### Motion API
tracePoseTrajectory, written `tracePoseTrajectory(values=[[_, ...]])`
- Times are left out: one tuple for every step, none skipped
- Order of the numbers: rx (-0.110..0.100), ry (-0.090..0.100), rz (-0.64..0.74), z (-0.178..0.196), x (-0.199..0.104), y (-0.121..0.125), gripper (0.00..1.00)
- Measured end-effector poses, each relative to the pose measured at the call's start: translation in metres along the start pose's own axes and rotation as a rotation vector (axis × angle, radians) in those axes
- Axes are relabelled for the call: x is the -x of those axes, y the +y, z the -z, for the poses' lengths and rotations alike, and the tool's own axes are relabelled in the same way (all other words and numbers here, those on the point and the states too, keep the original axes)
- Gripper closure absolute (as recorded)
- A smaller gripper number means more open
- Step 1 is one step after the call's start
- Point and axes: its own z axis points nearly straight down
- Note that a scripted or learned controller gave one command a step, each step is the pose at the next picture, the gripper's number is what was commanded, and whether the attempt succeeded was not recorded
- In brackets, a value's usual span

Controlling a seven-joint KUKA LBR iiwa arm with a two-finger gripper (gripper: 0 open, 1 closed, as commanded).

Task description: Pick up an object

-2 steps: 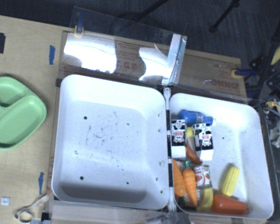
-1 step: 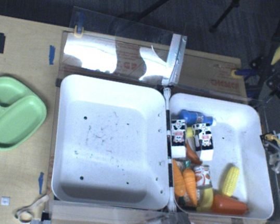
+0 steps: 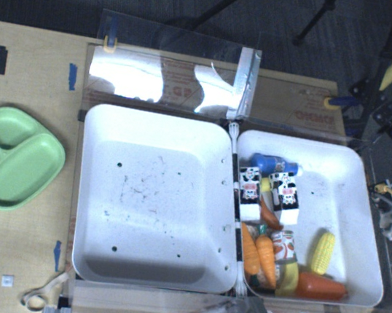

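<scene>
White plastic forms both bins. The right bin (image 3: pixel 364 215) holds every loose object, crowded along its left wall: a blue bottle (image 3: pixel 274 164) farthest, two cow-print cartons (image 3: pixel 251 190) just nearer, then carrots (image 3: pixel 263 253), a small can (image 3: pixel 285 246), a corn cob (image 3: pixel 322 252) and a red pepper (image 3: pixel 321 286) nearest. A green divided plate (image 3: pixel 8 157) lies left of the left bin (image 3: pixel 112 128). How the gripper stands, and where relative to them, cannot be told.

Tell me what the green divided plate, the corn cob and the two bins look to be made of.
Green divided plate: likely moulded plastic, matte, uniform colour. Corn cob: probably toy plastic, evenly yellow, slight sheen. Left bin and right bin: seemingly white plastic, smooth rounded walls, scuffed floor on the left one.
</scene>
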Motion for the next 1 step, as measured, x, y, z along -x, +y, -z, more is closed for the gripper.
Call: tracePoseTrajectory(values=[[-0.001,0.0,0.0,0.0095,-0.0006,-0.0001,1.0]])
